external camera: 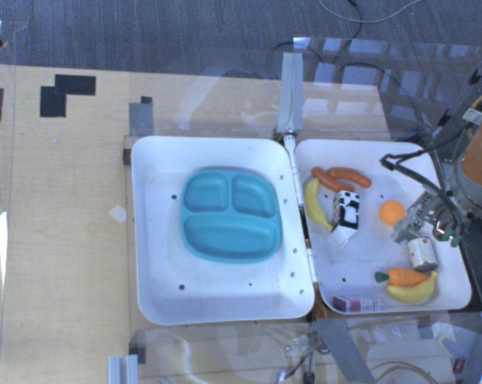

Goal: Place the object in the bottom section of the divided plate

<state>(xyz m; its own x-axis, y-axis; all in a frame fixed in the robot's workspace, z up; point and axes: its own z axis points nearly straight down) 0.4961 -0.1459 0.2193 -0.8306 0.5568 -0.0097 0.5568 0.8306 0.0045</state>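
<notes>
A blue divided plate (230,214) lies in the left bin (157,278), with two small sections at the far side and one wide bottom section (229,238) toward the near side; nothing lies on it. My gripper (419,224) hangs over the right bin (457,294), near its right side. It is just right of an orange ball (392,212) and directly above a small white can (422,253). Whether it touches the can I cannot tell.
The right bin also holds a banana (313,205), red sausages (342,178), a black-and-white carton (347,211), a carrot (407,277) on a yellow fruit (413,293) and a small pink box (357,303). A metal divider (299,214) separates the bins.
</notes>
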